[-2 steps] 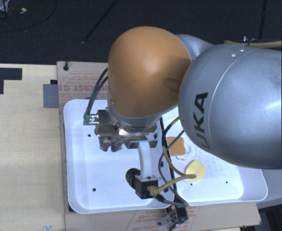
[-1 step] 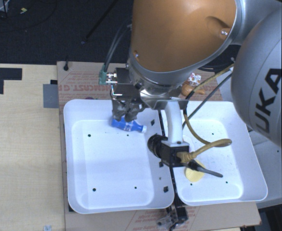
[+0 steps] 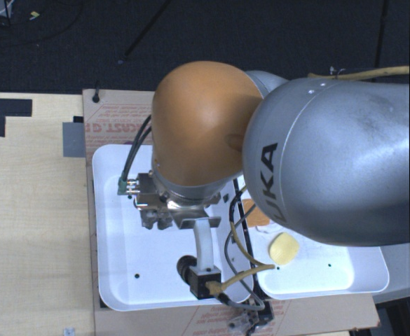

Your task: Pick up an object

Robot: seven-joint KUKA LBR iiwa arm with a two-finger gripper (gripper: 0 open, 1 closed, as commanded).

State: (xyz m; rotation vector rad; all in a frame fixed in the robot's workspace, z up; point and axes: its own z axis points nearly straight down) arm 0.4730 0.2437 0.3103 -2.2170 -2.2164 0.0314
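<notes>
A pale wooden surface (image 3: 29,215) fills the left of the view, with flat black patches (image 3: 8,112) and a grey square (image 3: 71,138) near its far edge. Beyond it lies a dark floor (image 3: 190,19) crossed by thin cables. A sheet of brown cardboard with red print (image 3: 113,121) lies on the surface under the bins.

The left shallow white plastic bin (image 3: 117,257) sits on that cardboard, and its bare floor shows a few small dark dots. The right shallow white plastic bin (image 3: 338,275) sits just beside it and is largely covered by the grey arm (image 3: 331,159) and its orange band (image 3: 197,124).

A small pale yellow rounded object (image 3: 284,248) lies in the right bin, near its left side, at the lower edge of the arm. Just above it an orange object (image 3: 258,218) peeks out from under the arm, mostly hidden, so its shape cannot be made out.

The hand (image 3: 161,214) hangs low over the left bin, well apart from the yellow object. I cannot tell whether it is open or closed, and nothing is seen in its grip.
</notes>
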